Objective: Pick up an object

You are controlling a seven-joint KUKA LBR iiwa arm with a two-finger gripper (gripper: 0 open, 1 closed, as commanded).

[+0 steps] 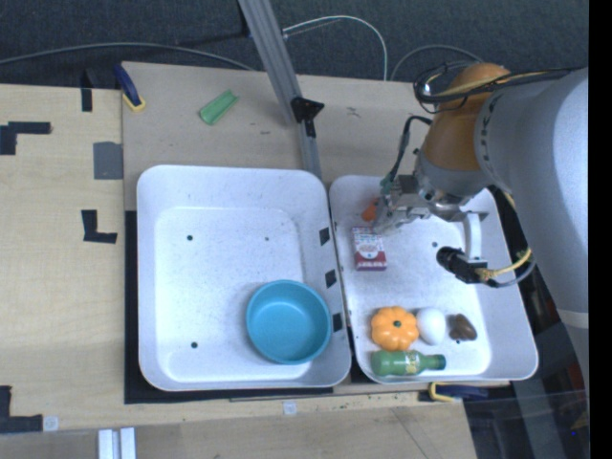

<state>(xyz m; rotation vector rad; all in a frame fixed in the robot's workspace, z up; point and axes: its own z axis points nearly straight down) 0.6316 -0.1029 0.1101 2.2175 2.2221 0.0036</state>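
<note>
Green shows first at the upper left of the frame: a small green block (pixel 217 107) lies loose on the bench (pixel 57 189), well apart from both bins and probably outside the program's working area. Below it sits the left bin (pixel 163 256), with a blue bowl (pixel 287 320) resting upright near its lower right corner, close to the wall it shares with its neighbour.

A grey pole (pixel 273 55) slants down from the top edge and ends just above the seam between the bins; what it carries is cut off by the frame.

The right bin (pixel 507 352) holds the candidates for picking. A small red and white carton (pixel 369 250) lies flat in its upper left part. Along the lower edge cluster an orange pumpkin (pixel 394 328), a white egg-like ball (pixel 432 326) touching it, a small brown lump (pixel 463 328) too small to identify, and a green bottle (pixel 407 361) lying on its side.

The gripper (pixel 384 214) hangs low over the bin's upper left, just above the carton, which I judge to be its target since nothing else lies near. A speck of orange sits beside it; what that is I cannot say. The wrist hardware blocks the view, so whether the hand is spread or pressed together cannot be told, and nothing is visibly held. The arm's bulk covers the bin's upper right corner.
</note>
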